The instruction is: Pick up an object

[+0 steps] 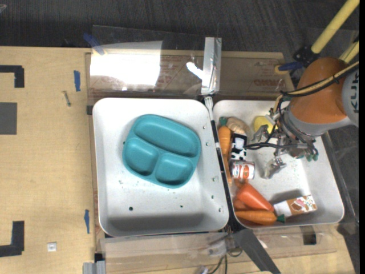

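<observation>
Jaws (278,165) hang beside small can (242,170) and carrots (251,197).

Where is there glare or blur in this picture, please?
Camera view: strong glare on the clear sheet behind the left bin; the teal tray is sharp and evenly lit; the gripper looks slightly soft over the right bin.

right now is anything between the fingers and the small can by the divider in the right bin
Nothing visible. The gripper hangs over bare floor of the right bin, and the small can lies just to its left in the view with only white floor between. The carrots lie nearer the front.
</observation>
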You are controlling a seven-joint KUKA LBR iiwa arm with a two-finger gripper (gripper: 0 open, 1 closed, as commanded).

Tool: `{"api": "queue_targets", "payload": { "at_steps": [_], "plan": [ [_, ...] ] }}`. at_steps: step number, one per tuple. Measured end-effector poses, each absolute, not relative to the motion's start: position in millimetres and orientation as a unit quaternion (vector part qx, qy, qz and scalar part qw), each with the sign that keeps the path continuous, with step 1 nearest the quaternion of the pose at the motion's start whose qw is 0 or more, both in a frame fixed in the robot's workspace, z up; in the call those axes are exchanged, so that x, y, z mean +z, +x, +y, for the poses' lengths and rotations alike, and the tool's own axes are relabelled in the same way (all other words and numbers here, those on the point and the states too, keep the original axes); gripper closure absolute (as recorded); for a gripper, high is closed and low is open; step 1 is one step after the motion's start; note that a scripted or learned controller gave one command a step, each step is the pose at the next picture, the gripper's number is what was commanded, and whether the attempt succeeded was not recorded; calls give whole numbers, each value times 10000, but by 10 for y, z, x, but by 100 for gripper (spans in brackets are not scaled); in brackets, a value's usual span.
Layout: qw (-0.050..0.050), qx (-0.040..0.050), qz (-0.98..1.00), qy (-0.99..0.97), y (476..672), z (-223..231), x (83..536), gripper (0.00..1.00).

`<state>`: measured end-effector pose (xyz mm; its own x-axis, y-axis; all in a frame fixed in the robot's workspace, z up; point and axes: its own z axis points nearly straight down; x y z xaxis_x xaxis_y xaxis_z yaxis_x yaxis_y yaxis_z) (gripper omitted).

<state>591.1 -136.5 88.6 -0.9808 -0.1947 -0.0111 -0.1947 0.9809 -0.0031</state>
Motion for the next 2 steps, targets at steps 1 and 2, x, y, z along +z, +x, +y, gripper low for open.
{"api": "queue_targets", "payload": {
  "at_steps": [1,2],
  "plan": [
    [52,-12,9899,-1419,5569,-1579,888,0],
    [134,-27,9978,-651,5057,-1686,913,0]
  ]
}}
